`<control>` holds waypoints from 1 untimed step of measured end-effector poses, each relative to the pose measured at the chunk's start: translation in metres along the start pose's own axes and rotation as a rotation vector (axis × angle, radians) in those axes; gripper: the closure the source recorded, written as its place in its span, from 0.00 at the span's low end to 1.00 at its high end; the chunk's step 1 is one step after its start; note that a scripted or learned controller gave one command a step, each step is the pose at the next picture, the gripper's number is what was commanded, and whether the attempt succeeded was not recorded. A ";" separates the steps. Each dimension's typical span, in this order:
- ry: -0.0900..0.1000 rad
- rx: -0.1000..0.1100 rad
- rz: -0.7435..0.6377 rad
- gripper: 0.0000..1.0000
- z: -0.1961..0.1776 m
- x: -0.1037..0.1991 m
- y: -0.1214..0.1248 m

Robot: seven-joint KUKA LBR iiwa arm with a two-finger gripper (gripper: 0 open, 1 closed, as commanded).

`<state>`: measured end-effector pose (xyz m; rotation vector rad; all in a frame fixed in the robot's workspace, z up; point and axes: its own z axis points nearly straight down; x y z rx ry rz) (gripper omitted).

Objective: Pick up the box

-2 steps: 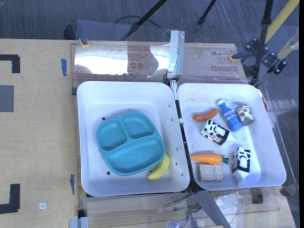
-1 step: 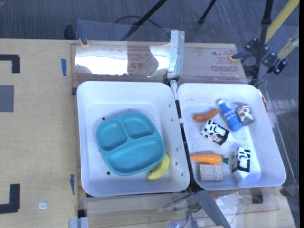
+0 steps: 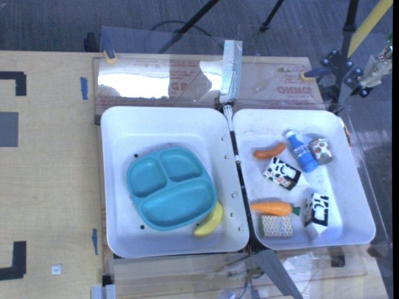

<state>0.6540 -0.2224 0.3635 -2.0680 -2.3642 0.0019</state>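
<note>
Cow-patterned box point(image 3: 282, 173) lies flat in the right bin point(image 3: 358, 185), long axis running ten to four o'clock, and the tool's state can't be told.

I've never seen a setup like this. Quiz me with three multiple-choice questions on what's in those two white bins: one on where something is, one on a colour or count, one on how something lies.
1. Where is the banana?
A. right bin
B. left bin, against the tray
C. on the bench

2. What colour is the tray?
A. red
B. white
C. teal

3. How does the bottle lie?
A. on its side
B. upright
C. on the tray

Answers: 1 B, it touches the tray's lower right edge in the left bin. 2 C, it is plainly teal. 3 A, it lies flat in the right bin.
</note>
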 end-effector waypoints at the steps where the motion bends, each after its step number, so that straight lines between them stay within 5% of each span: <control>1: 0.001 0.000 -0.125 1.00 -0.025 0.009 -0.067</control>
